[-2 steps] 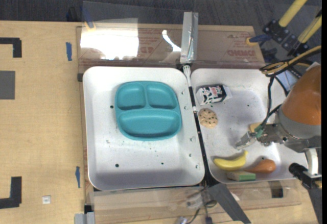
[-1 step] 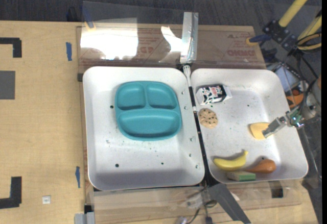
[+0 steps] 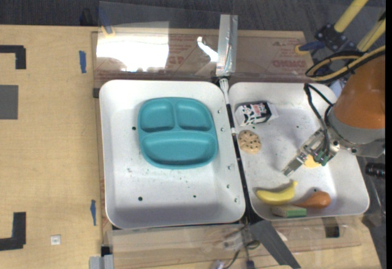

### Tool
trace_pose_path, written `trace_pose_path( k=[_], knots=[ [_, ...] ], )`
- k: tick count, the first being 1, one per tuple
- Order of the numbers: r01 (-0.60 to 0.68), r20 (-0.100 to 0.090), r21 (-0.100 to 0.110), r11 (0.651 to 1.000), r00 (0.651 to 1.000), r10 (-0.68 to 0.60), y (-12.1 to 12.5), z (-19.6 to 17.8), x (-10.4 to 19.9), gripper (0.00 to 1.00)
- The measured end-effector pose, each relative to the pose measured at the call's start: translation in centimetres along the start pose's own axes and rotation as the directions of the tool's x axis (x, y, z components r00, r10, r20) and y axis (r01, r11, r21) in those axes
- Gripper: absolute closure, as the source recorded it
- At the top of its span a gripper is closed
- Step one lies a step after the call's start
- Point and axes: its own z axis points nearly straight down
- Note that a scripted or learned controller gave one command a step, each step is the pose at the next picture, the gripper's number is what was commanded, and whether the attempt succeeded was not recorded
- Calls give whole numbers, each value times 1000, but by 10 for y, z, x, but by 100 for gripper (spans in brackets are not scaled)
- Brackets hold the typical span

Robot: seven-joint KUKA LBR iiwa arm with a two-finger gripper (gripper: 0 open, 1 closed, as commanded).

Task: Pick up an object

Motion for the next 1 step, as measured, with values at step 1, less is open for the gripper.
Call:
trace_pose_path(
  k=[1],
  knots=[
    [325,32,-8,946,945,-324,-26,18,27,0]
  ],
)
